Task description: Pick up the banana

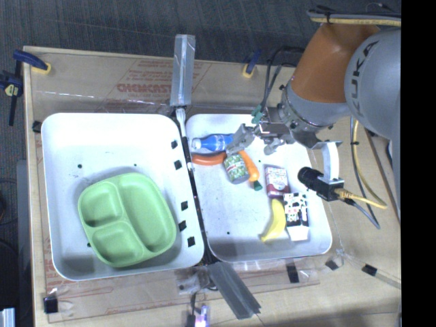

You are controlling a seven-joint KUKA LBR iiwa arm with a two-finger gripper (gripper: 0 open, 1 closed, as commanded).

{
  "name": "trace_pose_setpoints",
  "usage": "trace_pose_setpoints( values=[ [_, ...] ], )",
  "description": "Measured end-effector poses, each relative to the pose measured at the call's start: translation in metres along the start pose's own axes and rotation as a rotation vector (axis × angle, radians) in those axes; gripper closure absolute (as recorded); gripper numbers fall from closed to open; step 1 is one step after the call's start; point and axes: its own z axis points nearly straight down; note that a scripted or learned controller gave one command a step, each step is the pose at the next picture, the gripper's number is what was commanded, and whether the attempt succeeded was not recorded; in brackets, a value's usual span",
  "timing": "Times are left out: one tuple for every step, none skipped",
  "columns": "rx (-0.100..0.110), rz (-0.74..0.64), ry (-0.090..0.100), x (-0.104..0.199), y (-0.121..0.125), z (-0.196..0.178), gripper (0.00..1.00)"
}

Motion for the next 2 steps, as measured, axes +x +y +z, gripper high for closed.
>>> trace_pose_setpoints(
  values=[
    [-0.001,-0.035,0.0,-0.049,-0.029,0.06,0.0],
    [-0.002,-0.167,0.001,-0.093,-0.077,0.095,0.0]
  ],
)
